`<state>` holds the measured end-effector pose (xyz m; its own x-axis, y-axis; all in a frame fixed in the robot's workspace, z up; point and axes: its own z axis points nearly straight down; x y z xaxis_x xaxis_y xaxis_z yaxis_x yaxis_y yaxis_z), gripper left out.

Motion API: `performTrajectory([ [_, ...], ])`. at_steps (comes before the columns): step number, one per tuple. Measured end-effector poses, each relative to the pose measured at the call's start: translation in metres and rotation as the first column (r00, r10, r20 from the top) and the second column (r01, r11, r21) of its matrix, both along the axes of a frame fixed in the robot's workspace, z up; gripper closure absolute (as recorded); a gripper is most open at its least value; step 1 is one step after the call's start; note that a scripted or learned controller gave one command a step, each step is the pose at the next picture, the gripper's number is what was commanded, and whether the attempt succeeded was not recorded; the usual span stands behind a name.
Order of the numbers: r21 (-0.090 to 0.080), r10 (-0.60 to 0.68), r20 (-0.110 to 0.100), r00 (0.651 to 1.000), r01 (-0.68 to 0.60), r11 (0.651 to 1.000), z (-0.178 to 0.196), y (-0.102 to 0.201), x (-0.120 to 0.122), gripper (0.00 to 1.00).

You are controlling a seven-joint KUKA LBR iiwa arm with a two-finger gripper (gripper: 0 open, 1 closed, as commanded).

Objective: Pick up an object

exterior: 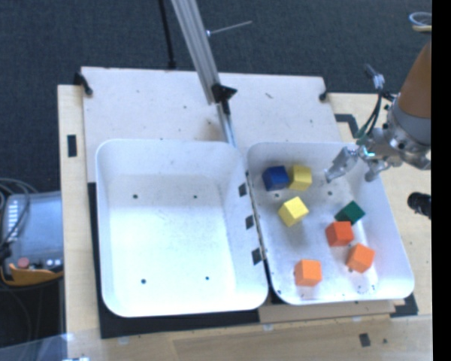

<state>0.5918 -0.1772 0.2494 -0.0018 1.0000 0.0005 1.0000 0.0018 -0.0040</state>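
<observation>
Even, bright overhead light washes out the white bins; shadows are soft, and detail is slightly blurred throughout.

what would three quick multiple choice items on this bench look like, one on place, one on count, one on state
1. Which bin holds the blocks?
A. the left bin
B. the right bin
C. both bins

2. How many yellow blocks are there?
A. one
B. two
C. four

3. Where is the gripper relative to the blocks?
A. above the right bin's far right part, with no block between its fingers
B. clamped on the blue block
C. over the left bin

Answers:
1. B, since the blue block, green block and the rest all lie in the right bin, none in the left bin.
2. B, one yellow block beside the blue one and another yellow block nearer the camera.
3. A, the gripper hangs over the right bin's far right part, apart from every block.
</observation>
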Motion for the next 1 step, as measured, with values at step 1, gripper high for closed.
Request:
performTrajectory([
  [1,-0.001,0.001,0.005,1.0,-0.001,1.0,0.0027,0.0,0.0009,0.0],
])
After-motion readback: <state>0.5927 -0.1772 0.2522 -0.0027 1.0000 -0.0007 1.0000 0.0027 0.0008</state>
